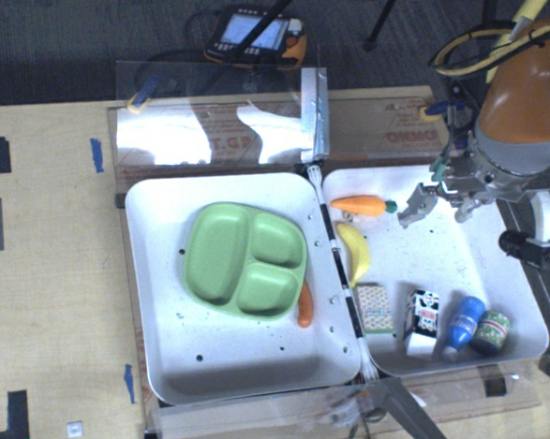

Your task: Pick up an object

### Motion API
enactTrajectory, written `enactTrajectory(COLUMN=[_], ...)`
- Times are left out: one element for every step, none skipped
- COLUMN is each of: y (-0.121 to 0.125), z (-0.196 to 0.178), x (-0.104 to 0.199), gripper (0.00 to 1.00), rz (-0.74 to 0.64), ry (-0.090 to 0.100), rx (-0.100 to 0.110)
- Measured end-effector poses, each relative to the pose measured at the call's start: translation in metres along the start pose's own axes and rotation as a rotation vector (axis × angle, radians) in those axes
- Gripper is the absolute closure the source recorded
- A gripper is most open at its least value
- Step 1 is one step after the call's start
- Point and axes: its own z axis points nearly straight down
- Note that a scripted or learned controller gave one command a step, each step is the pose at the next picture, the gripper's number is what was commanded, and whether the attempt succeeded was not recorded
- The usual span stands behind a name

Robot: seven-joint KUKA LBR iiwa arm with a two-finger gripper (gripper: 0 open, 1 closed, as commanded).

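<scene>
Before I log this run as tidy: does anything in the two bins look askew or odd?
One thing: the green plate in the left bin lies tilted, and an orange carrot is partly tucked under its lower right edge. In the right bin, the other carrot and banana crowd the divider. Nothing looks spilled or broken.

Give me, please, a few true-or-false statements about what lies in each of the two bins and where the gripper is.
1. The green divided plate lies in the left bin. True.
2. The banana lies in the left bin beside the plate. False: it lies in the right bin, near the divider.
3. The gripper is above the right bin with nothing between its fingers. True.
4. The blue bottle stands at the far edge of the right bin. False: it lies at the near edge, beside the black-and-white carton.
5. An orange carrot lies in the right bin's far left corner. True.
</scene>
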Motion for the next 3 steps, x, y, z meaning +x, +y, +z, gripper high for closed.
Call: enactTrajectory(y=[-0.071,-0.069,-0.095], z=[0.039,0.126,0.104], x=[-0.037,-0.018,-0.051], gripper=[0.00,0.00,0.00], rz=[-0.212,-0.376,-0.038], ry=[0.001,-0.002,-0.001], rx=[0.000,-0.008,-0.003])
